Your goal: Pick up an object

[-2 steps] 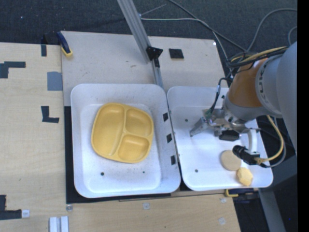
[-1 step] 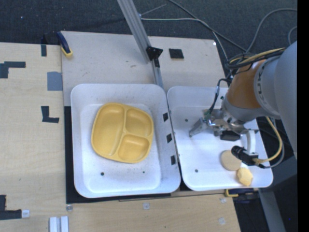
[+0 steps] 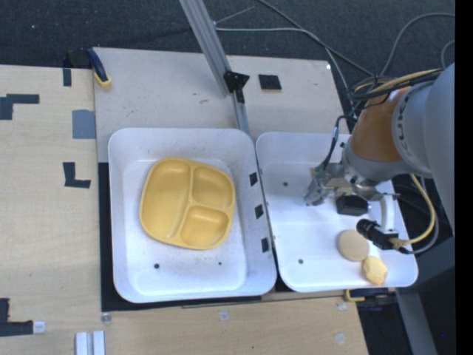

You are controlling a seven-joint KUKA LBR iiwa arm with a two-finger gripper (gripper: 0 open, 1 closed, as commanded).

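Note:
A yellow divided plate point(image 3: 188, 203) lies in the left bin point(image 3: 126, 272). Two small items rest in the right bin point(image 3: 295, 265) near its front right corner: a round tan piece point(image 3: 354, 245) and a yellow lumpy piece point(image 3: 375, 270). My gripper point(image 3: 318, 193) hangs low over the right bin's middle, to the upper left of the tan piece and apart from it. The arm's orange band point(image 3: 373, 132) rises behind it. The wrist hides most of the fingertips.
A metal pole point(image 3: 211, 39) slants from the top down to the gap between the bins. Cables point(image 3: 414, 198) loop round the arm at the right. A blue and yellow clip point(image 3: 99, 68) lies at the bench's back left.

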